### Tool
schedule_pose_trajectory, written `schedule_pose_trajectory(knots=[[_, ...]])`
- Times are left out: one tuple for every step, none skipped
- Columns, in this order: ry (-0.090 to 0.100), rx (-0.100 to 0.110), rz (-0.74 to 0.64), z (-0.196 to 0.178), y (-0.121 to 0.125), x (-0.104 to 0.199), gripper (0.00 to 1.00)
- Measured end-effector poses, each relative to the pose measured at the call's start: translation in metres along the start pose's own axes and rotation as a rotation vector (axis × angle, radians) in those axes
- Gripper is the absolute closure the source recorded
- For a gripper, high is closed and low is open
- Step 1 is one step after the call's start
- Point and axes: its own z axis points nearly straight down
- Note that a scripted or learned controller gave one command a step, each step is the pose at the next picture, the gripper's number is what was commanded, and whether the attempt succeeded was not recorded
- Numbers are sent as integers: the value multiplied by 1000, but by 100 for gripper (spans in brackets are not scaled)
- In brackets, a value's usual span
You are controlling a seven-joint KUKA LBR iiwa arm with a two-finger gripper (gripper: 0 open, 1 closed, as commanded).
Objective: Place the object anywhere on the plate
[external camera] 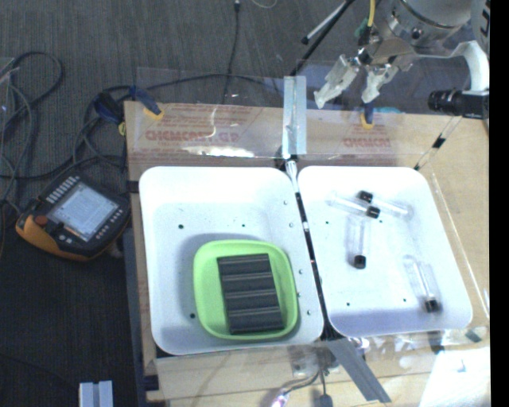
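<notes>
Grey metallic wrist point(425, 20); end effector point(351, 89) with two pale whitish fingers point(334, 83); thin yellow cable point(370, 16).

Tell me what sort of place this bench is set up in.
Most likely a robotics lab test cell. A teach pendant lies on the carpet among loose cables, two white bins sit side by side on the bench, and the gripper hangs above with its fingers spread, nothing between them.

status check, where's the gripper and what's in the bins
Gripper open, high behind the right bin. Four clear tubes loose there. Green plate left, under dark block.
</notes>
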Motion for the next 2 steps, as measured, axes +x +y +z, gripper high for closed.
schedule_pose_trajectory(knots=[[0, 1, -13, 60, -9, -33, 0], [0, 0, -116, 82, -7, -29, 0]])
